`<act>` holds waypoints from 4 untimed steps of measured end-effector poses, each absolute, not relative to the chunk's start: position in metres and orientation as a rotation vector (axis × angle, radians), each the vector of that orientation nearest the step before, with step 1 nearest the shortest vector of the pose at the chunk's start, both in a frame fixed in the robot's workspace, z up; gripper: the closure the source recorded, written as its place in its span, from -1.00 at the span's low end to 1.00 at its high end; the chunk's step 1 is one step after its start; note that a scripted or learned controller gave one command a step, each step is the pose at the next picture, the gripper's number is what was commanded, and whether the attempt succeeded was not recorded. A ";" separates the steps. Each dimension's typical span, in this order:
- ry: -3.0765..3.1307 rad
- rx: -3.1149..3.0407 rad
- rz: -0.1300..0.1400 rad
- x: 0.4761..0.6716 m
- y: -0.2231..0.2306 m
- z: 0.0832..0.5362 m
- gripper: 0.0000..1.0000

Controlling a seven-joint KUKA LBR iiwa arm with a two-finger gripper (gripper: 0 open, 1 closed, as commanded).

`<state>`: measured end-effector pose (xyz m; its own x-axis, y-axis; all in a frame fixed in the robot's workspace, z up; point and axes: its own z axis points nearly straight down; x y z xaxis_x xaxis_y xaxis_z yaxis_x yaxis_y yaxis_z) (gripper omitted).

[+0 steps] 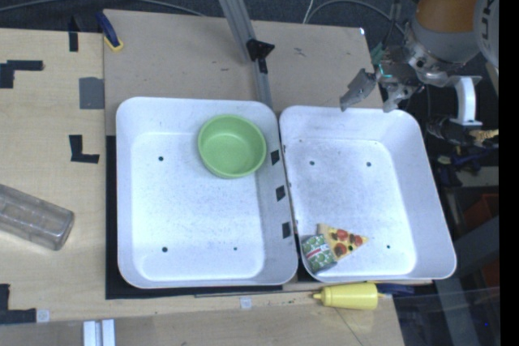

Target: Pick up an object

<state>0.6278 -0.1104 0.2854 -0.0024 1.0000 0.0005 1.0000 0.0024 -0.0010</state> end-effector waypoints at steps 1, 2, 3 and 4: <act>-2.224 -2.218 0.001 0.628 -0.110 0.285 -1.00; -2.222 -2.215 0.008 0.636 -0.105 0.228 -1.00; -2.221 -2.216 0.007 0.635 -0.099 0.182 -1.00; -2.220 -2.216 0.008 0.624 -0.096 0.132 -1.00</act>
<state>0.6241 -0.0955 0.1323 -0.0021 1.0000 -0.0002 1.0000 0.0020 -0.0071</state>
